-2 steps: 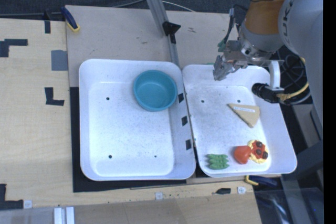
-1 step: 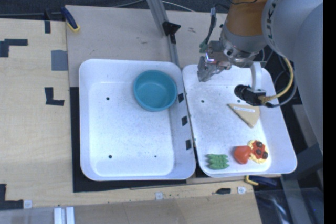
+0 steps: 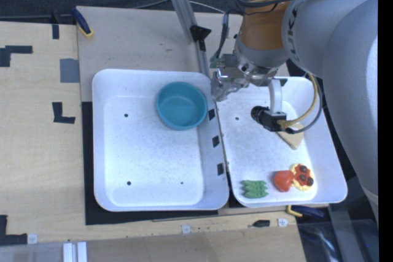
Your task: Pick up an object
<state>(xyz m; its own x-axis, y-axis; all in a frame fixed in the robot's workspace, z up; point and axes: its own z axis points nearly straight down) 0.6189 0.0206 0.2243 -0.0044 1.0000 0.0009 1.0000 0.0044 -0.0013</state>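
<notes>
Camera view, my hand: my hand (image 3: 226, 88) hangs at the far end of the seam where the two bins meet, just over the far-left corner of the right bin (image 3: 325, 132). I cannot tell how it is set from this angle; nothing shows in it.

Camera view, nearest thing: the blue bowl (image 3: 181, 105) sits upright in the far-right part of the left bin (image 3: 110, 144), just left of my hand and slightly nearer the camera. It is round, so it has no long axis to line up with; its rim is the part to pinch.

Camera view, other candidates: in the right bin, a tan wedge (image 3: 292, 138) lies right of my hand and partly under my black wrist fitting (image 3: 267, 118). A green toy (image 3: 254, 188), a red piece (image 3: 283, 181) and a yellow piece with dark spots (image 3: 302, 176) sit along the near edge, well apart from my hand.

Camera view, relation that matters: I judge the bowl the closest target, across the seam to my left; the near-edge toys call for a long pull toward the camera.

Camera view, stage: I judge nothing is picked up yet, and I am placed above the bins before going down.

Camera view, risk: the bin walls at the seam lie right under me, so a straight drop could strike them, not an object.
</notes>
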